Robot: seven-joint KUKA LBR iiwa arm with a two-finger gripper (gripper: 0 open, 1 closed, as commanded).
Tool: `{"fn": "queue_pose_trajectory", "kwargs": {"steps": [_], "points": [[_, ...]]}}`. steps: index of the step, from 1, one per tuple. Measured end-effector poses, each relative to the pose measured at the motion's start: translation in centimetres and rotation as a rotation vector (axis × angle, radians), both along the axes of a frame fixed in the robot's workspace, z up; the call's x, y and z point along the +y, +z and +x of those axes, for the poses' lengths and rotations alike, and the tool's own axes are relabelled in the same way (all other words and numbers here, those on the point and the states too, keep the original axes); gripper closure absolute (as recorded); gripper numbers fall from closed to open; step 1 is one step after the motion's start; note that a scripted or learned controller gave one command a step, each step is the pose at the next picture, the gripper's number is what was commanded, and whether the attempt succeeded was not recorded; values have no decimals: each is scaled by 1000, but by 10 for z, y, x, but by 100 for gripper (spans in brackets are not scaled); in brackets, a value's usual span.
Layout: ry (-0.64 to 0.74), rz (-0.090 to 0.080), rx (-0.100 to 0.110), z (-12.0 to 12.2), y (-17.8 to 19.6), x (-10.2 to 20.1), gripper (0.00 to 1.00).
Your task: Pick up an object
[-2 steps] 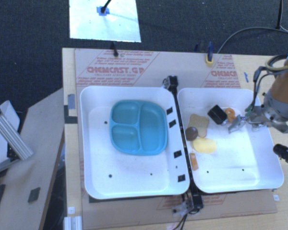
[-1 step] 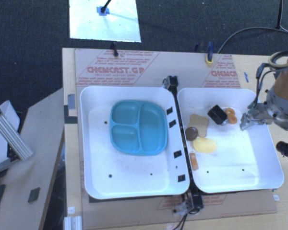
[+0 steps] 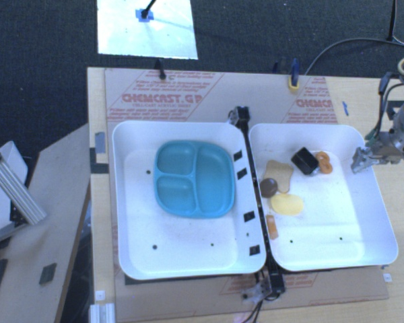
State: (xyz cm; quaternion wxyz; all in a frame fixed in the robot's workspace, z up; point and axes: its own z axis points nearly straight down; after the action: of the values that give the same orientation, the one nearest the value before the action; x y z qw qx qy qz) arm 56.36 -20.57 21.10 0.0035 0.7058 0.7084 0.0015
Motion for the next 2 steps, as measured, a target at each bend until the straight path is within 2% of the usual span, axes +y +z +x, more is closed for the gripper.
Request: {"fn": "queue_pose_trajectory", "kwargs": {"steps": [1, 2], "points": [[2, 1, 2, 1, 52, 0, 100], [4, 3, 7, -5, 39, 44, 100]]}}
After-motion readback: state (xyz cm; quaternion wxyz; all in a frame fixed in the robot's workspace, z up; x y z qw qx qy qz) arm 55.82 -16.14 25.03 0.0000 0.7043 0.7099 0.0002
